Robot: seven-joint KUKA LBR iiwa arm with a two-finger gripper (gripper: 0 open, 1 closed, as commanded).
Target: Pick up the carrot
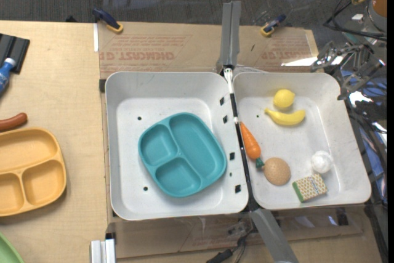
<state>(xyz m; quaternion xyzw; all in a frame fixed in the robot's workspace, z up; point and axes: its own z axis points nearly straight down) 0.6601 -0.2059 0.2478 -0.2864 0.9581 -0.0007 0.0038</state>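
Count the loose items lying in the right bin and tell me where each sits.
6. Lemon at the back, banana just in front of it, carrot along the left wall, egg by the carrot's tip, white ball right, small box front right.

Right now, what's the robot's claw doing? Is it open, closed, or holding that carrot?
Claw: cannot be told from the camera view.
Carrot: lying loose in the right bin by its left wall, nothing gripping it.
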